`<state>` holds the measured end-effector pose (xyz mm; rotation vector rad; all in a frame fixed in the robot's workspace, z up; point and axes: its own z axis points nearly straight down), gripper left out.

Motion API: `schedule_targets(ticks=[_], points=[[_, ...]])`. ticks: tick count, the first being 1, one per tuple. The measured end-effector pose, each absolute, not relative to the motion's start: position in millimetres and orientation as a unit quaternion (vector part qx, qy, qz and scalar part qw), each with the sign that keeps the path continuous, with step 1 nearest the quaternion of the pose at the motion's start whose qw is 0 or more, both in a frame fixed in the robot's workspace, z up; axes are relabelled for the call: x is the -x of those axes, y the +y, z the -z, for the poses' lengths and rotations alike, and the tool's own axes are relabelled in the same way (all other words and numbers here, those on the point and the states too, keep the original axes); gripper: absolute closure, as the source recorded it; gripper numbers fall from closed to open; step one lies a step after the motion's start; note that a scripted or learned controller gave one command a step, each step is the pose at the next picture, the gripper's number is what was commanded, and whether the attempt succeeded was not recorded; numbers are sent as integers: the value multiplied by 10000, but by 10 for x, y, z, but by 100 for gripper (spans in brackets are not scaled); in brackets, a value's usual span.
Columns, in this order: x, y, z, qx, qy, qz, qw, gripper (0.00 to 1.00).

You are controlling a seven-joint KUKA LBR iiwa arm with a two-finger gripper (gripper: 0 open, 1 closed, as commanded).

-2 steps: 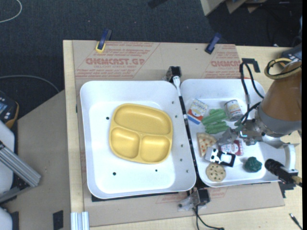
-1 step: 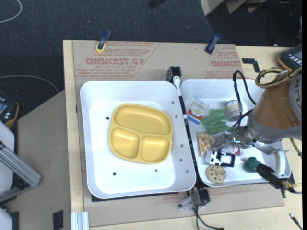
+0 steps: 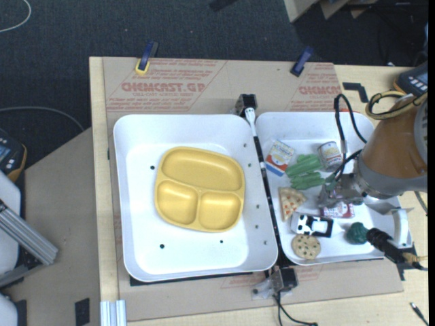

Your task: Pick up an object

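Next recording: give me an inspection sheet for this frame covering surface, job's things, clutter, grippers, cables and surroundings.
Surface: brown bench board bearing left bin and right bin.
Job's things: in the right bin, pizza slice, cookie, green bunch, small can, white packet, dark green piece, black-and-white item.
Clutter: yellow divided tray lying in the left bin.
Grippers: gripper low over the right bin's middle; jaws not readable.
Cables: black cable looping by the arm; more at the bench's front edge.
Surroundings: dark carpet, clamps on the board's far edge.
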<state>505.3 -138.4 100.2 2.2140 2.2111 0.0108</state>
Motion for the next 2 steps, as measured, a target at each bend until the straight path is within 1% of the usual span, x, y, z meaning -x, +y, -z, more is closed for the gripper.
schedule_targets(ticks=[1, 2], points=[[-5038, -1326, -1446, -7068, 7074, -10, 24, 100], [-5080, -1225, -1963, -7063, 7080, -19, 35, 100]])
